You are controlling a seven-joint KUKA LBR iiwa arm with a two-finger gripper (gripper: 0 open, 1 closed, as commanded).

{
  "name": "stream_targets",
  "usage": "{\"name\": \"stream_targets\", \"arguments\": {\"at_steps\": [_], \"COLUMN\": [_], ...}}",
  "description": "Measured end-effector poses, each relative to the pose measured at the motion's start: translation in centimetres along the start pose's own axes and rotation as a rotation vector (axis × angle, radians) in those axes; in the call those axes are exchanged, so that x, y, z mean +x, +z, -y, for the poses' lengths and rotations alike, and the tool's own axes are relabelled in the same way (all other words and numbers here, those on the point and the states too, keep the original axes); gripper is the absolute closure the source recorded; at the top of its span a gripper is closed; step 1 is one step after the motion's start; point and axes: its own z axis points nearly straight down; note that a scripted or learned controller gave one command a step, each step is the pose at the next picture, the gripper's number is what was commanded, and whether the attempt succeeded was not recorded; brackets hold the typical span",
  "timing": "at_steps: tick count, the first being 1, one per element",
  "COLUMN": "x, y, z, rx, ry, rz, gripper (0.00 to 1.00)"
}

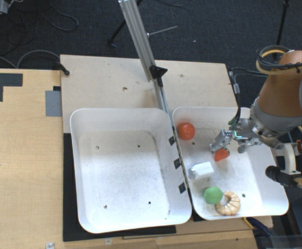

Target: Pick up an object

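At nine o'clock from the middle sits the left bin [125, 165], a shallow white tray with rounded corners and a smooth floor flecked with small dark specks. A ribbed metal rail [143, 48] slants from twelve o'clock down to the seam between the trays. The right bin [267, 191] holds five things: a glossy orange-red ball [186, 131] at its ten o'clock, a boxy white block [202, 169] near its middle, a round green ball [212, 195] at six o'clock, touching a ridged tan ring-shaped pastry toy [228, 203] just at its four o'clock, and a small red piece [221, 154] whose shape is hard to read. The gripper [225, 140] hangs at that piece's twelve o'clock, its metal parts a blur; whether it is released or clenched cannot be told. The grey arm [280, 97] at three o'clock is cut off by the frame.
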Motion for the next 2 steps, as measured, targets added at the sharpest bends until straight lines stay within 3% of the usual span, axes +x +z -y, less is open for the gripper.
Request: {"name": "stream_targets", "arguments": {"at_steps": [1,2], "x": [-0.1,-0.4], "y": [-0.2,6.0], "z": [-0.1,-0.4], "rx": [-0.005,0.001], "ry": [0.003,0.002], "rz": [0.001,0.000], "gripper": [0.00,0.00]}}
